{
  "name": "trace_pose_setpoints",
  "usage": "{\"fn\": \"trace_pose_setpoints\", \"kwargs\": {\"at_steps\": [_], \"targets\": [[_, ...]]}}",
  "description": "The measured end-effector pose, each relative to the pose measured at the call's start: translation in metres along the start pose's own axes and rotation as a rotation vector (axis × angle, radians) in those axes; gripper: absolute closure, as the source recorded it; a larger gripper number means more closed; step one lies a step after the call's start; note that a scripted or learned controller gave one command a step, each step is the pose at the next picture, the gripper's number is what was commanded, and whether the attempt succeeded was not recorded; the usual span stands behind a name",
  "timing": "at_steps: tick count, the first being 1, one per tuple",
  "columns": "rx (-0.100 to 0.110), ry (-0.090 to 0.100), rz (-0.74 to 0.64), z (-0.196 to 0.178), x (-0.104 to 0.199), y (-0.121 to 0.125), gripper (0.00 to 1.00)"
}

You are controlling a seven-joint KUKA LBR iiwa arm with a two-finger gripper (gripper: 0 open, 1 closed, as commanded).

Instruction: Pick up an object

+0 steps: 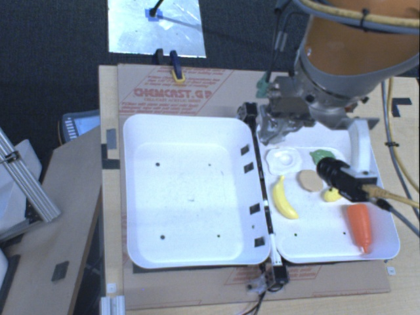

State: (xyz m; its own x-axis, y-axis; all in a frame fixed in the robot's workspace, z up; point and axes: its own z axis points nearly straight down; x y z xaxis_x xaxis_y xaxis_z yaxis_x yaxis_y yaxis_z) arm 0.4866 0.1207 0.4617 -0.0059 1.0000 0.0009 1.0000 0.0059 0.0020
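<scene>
My gripper [271,134] hangs over the far left corner of the right bin [380,248], just above a white fried egg toy [283,160]. Nothing shows between it and the bin floor. A yellow banana [284,199] lies near the bin's left wall. Right of the egg sit a tan round piece [308,180] and a green piece [321,155], partly hidden by the wrist. A small yellow piece [330,194] lies beside them. An orange carrot [359,226] rests at the near right corner.
The left bin [131,176] stands beside the right one, split from it by a dark hinged divider [257,176]. Both rest on a cardboard sheet [177,90]. The big orange-banded arm [361,25] looms over the right bin's far side.
</scene>
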Motion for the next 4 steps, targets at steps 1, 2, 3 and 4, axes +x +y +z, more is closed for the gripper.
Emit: {"fn": "trace_pose_setpoints", "kwargs": {"at_steps": [1,2,3,4], "targets": [[-0.006,0.003,-0.002,-0.077,0.054,0.000,1.00],[0.006,-0.002,0.003,0.043,0.067,0.000,1.00],[0.000,0.000,0.005,0.027,0.061,0.000,1.00],[-0.006,0.002,0.006,-0.077,0.034,0.005,1.00]]}}
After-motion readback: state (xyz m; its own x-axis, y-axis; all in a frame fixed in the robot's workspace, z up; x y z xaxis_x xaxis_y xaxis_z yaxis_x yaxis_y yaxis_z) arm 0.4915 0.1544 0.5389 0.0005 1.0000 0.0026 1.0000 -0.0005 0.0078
